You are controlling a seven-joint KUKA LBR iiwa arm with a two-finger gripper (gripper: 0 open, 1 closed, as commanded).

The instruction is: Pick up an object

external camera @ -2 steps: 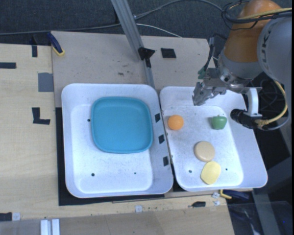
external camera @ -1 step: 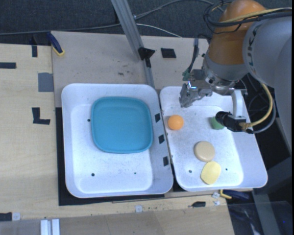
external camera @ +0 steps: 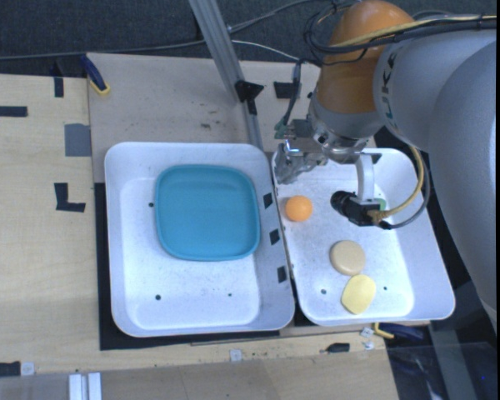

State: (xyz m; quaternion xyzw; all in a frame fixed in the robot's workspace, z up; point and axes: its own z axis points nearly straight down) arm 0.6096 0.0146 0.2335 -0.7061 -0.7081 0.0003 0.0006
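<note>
Your two-finger gripper (external camera: 293,163) hangs at the right white bin's (external camera: 417,300) top-left corner — its state I cannot tell — so the small orange ball (external camera: 298,208), just below by the left wall, may roll away if clipped.

Bulky grey arm (external camera: 450,82) with glossy orange band (external camera: 362,48) (black lettering), looping black and yellow cables (external camera: 417,182)

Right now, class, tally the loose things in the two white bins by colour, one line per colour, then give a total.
Blue: 1, the plate in the left bin
Orange: 1, the ball in the right bin
Beige: 1, the round piece
Yellow: 1, the piece nearest the front
Total: 4
</note>
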